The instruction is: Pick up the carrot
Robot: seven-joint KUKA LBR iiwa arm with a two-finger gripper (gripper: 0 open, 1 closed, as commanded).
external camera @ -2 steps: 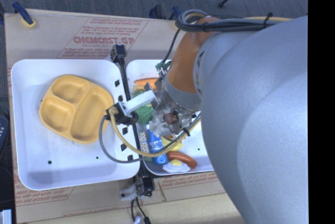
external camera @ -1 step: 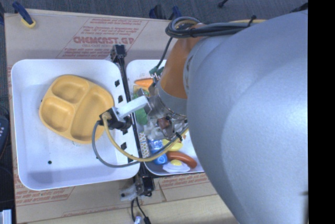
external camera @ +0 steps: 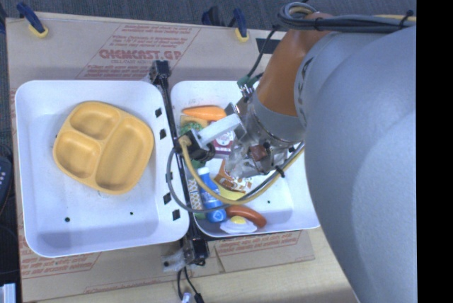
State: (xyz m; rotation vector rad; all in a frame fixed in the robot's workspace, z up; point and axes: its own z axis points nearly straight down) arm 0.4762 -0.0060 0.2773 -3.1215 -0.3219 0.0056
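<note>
Two white bins side by side on printed cardboard (external camera: 141, 47), with two blue clamps (external camera: 32, 20) along its far edge.

In the left bin (external camera: 28, 224): one yellow plate (external camera: 104, 146) with three compartments, flat, near the middle.

In the right bin (external camera: 301, 213): a crowded heap. At the far end, the carrot (external camera: 204, 112), orange, lying crosswise close to the far wall. Just beside it on the near side, a green item (external camera: 190, 126). Lies free there, apart from the tool. Toward the near end, a blue tube (external camera: 210, 197) along the left wall, a red sausage (external camera: 249, 215) close to the near wall, and a white-and-yellow piece (external camera: 237, 225) touching the sausage. Between these and the carrot, a brown packet (external camera: 232, 178) over a yellow item (external camera: 230, 190).

From the right, the arm (external camera: 368, 153), grey with an orange band, low over the middle of the right bin. At its end, the tool (external camera: 248, 161), down among the clutter, above the brown packet and on the near side of the carrot. Cannot tell how far open, nor whether anything is in its grip: too blurred, and tangled with cables.
</note>
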